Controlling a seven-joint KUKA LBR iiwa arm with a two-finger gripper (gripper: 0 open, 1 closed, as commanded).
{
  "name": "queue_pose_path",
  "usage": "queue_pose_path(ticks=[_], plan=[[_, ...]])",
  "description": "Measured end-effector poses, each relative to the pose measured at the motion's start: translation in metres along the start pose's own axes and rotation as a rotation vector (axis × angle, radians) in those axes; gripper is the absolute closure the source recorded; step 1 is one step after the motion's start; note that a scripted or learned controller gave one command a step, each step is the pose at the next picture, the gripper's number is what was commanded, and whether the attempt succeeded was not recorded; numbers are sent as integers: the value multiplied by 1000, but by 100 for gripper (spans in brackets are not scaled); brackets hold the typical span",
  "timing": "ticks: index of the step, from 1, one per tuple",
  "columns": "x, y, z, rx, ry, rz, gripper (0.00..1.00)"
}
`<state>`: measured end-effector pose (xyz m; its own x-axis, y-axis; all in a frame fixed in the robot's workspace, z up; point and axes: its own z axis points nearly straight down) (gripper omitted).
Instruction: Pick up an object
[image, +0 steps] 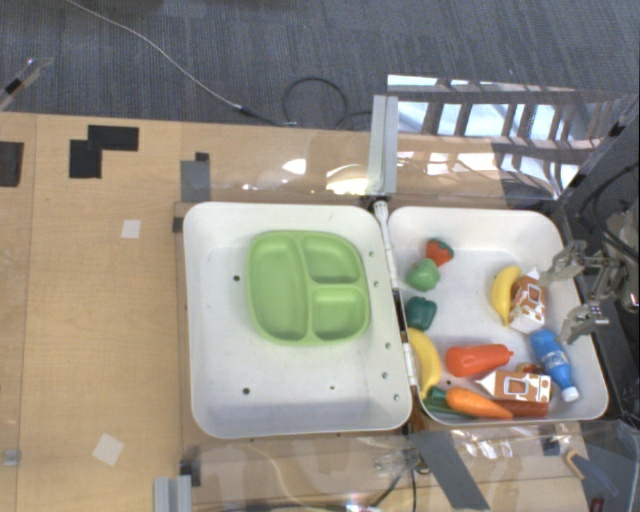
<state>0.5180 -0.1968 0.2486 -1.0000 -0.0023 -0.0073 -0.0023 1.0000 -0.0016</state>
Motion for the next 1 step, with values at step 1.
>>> queue_pose_path(ticks=[1], plan=[[11,-4,111,1,-5,-37,0]])
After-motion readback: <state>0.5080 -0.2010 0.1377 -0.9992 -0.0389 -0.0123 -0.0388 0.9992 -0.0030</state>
